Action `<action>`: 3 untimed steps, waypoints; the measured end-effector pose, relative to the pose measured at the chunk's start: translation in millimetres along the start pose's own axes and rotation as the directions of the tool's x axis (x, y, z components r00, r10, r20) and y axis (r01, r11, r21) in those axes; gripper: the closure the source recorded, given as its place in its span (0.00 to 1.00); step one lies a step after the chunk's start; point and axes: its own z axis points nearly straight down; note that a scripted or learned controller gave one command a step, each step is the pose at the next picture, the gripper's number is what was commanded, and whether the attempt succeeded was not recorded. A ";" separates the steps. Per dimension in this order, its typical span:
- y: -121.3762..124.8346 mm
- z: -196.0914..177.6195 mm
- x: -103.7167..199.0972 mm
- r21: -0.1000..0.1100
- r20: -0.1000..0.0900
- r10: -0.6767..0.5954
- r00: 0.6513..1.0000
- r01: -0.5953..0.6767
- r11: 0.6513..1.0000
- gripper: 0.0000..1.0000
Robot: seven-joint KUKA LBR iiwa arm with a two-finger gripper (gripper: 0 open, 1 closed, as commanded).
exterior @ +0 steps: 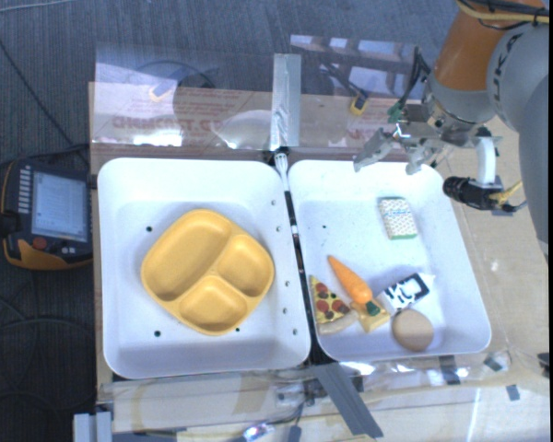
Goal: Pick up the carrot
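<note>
Because the carrot [350, 281] lies in the lower middle of the right bin [461, 247], crowded by a pizza slice [329, 304] and an egg [412, 330], the empty, spread end effector [394, 155] at upper right risks snagging a neighbour.

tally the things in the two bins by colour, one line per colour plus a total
yellow: 1, the divided plate in the left bin
orange: 1, the carrot
green and white: 1, the sponge
tan: 1, the egg
black and white: 1, the small card
mixed colours: 1, the pizza slice
total: 6
</note>
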 end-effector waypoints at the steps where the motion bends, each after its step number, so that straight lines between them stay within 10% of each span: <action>1: -50.7 102.3 14.8 0.001 0.000 -0.218 0.976 0.218 0.976 0.00; 2: -118.0 131.3 -0.6 -0.013 0.003 -0.142 0.990 0.142 0.990 0.00; 3: -183.1 38.9 78.2 0.000 -0.001 -0.485 0.874 0.485 0.874 0.00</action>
